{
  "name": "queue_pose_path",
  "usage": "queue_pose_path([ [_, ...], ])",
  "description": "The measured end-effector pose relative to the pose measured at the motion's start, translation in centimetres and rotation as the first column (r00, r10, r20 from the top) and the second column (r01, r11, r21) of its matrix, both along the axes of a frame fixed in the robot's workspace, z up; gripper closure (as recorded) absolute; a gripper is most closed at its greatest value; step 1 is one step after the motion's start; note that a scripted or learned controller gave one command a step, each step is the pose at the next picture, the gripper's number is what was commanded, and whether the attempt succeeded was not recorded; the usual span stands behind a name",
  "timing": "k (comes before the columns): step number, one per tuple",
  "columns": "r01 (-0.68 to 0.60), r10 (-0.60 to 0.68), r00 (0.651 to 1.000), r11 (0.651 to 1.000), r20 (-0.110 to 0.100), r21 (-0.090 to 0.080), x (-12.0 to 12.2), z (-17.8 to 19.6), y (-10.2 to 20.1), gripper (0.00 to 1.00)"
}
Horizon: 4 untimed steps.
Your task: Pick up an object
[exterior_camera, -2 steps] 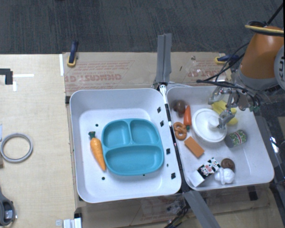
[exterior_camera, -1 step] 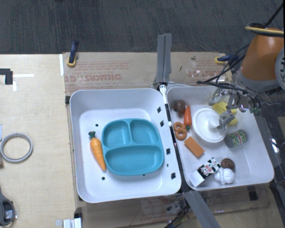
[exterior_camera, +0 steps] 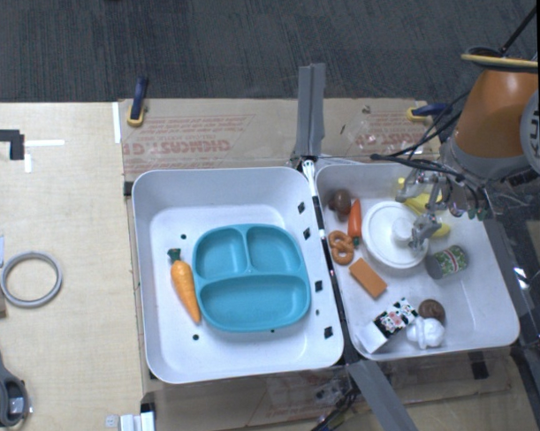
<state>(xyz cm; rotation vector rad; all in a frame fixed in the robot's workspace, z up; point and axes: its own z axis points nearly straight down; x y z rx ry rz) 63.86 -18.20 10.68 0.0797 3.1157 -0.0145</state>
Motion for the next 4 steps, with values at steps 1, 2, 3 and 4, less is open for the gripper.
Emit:
queue_pose_path([
  [1,0.124,-0.124,0.992,0.992,-0.003,0.002,2.3,0.0,1.5,0.0],
  [2,0.242,-0.242,0.97,0.97,-0.001,0.008,1.0,-0.1,1.1,0.0],
  [3,0.379,-0.378,0.925,0.925,-0.018,0.01,-1.0,-1.2,-1.6,0.0],
  [4,0.376,-0.375,0.927,0.927,-0.012,0.009,-0.8,0.0,-1.6,1.0],
])
